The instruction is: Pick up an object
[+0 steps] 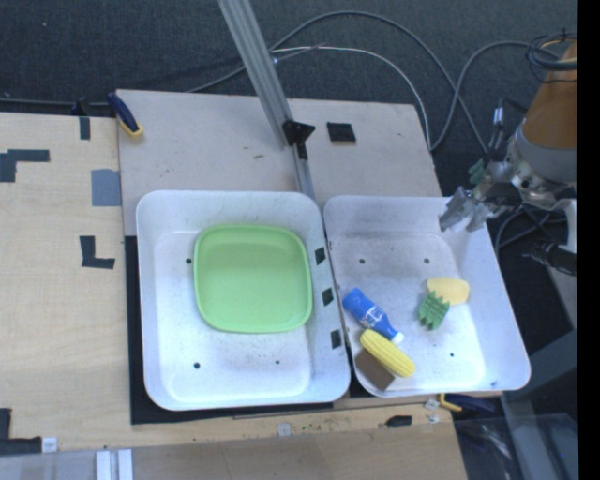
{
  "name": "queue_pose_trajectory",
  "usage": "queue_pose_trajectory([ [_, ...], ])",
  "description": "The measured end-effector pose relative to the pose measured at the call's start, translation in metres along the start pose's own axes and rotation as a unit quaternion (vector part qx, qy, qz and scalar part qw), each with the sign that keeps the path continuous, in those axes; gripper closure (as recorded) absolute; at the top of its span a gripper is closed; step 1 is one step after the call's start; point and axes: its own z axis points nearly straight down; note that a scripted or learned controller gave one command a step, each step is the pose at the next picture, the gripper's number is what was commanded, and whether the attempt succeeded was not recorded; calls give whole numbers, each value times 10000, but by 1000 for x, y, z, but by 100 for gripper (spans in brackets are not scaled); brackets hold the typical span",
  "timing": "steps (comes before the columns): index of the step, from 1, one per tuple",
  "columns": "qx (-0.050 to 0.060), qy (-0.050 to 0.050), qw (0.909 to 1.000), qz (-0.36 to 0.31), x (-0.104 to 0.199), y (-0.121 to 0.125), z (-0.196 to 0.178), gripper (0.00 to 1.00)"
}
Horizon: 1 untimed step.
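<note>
A green plate (pixel 253 278) lies flat in the left bin (pixel 169 375). In the right bin (pixel 497 347) next to it, a blue bottle (pixel 368 314) rests near the dividing edge, with a yellow corn cob (pixel 388 353) just below it, lying over a brown block (pixel 374 374). Further right sit a small green toy (pixel 433 310) and a yellow piece (pixel 449 290), touching. Above that bin's upper right rim hangs the gripper (pixel 459 214), well apart from the objects; I cannot tell how its claw stands.

Dark carpet floor (pixel 394 28); pale wood bench (pixel 47 309).
</note>
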Motion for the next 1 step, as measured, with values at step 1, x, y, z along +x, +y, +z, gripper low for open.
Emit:
queue_pose_trajectory([
  [1,4,0,10000,0,0,1,-50,100],
])
